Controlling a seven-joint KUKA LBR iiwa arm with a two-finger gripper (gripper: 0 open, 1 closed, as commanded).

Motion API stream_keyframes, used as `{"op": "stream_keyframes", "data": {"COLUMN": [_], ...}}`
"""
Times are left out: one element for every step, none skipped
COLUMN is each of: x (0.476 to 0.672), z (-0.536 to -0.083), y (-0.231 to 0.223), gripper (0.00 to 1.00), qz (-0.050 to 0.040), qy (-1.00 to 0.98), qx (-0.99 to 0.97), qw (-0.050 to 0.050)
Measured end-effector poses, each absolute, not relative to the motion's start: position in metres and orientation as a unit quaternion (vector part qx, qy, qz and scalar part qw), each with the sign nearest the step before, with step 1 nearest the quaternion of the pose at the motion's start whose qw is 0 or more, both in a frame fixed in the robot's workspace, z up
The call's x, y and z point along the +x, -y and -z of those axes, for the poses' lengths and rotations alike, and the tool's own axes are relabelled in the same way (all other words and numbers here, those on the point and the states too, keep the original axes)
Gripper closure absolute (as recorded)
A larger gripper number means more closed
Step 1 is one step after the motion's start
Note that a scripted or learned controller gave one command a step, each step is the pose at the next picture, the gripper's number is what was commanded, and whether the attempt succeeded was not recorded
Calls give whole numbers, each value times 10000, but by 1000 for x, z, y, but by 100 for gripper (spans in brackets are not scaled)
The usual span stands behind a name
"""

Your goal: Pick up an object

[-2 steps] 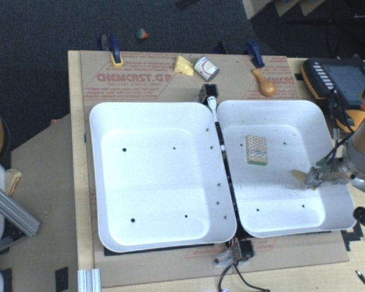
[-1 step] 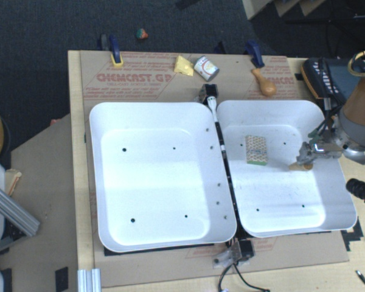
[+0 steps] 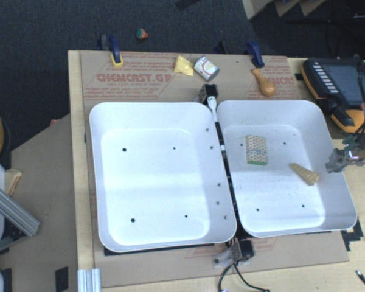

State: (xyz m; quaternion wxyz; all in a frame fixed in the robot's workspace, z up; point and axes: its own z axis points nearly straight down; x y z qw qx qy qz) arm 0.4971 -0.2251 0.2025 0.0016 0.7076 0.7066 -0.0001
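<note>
Loads of open floor in the left bin [image 3: 152,181] — nothing to dodge there. Right bin [image 3: 280,205] tighter: patterned block [image 3: 256,149] near the middle, cone-shaped piece [image 3: 305,174] just beside it toward the right wall. Front half open. Clutter along the counter [image 3: 170,78] back edge — yellow scrap [image 3: 184,66], small box [image 3: 206,68].

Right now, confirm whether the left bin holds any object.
No: the left bin shows bare white floor, while the patterned block and the cone lie in the right bin.
</note>
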Motion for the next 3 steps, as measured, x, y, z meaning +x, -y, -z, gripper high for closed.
{"op": "stream_keyframes", "data": {"x": [479, 480, 480], "z": [-231, -294, -328], "y": [224, 224, 224], "gripper": [100, 100, 100], "qz": [-3, -9, -5], "qy": [-7069, -7075, -7074], "qx": [7074, 7067, 7068], "qw": [23, 38, 27]}}
